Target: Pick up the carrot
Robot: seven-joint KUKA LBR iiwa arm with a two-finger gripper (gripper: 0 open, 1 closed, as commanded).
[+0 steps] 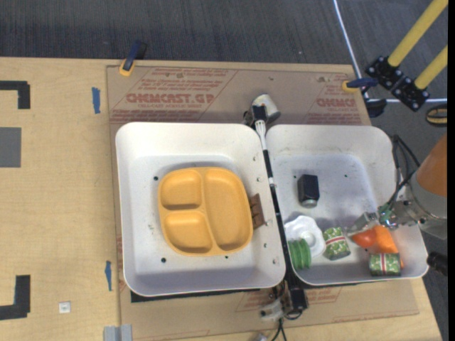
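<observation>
Nearest my camera, at the bottom edge between the two bins, sat a small tangle of cable and clips (283, 305). From my remote seat I saw the left bin (135, 190) holding an orange divided plate (205, 209) with three compartments, lying flat near its middle. In the right bin (377, 151) a small dark can (308, 189) stood alone toward the upper middle, well apart from the cluster along the lower side. That cluster ran, left to right, from a green ribbed item (299, 253) just beside a white crumpled piece (304, 231), to a small green and red packet (336, 244), then the carrot (377, 241), and a second green and red packet (384, 263) in the lower right corner. The carrot lay on the bin floor near the right wall, its orange body pointing left. The gripper (372, 219) had reached in from the right and sat at the carrot's upper edge, touching or just above it; I could not tell whether its fingers were spread or pressed together. The arm's orange band (435, 172) showed at the right edge.
</observation>
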